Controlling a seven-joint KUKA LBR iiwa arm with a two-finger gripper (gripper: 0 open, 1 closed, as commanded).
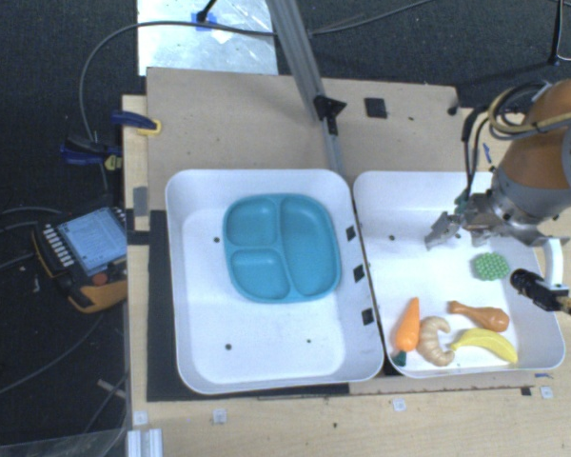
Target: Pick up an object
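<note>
No writing is legible anywhere I look. Nearest the camera, in the right bin's [381,198] front corner, lie smooth plastic foods: a curved yellow banana [487,346], a beige shrimp [436,339], a tapered orange carrot [407,325] and a brown drumstick [480,314]. Just behind them sits a bumpy green ball [490,267]. My claw [442,231] hangs over bare white floor, apart from all of them, fingers slightly spread, gripping nothing. The left bin [190,350] holds a glossy teal divided plate [281,247].
</note>
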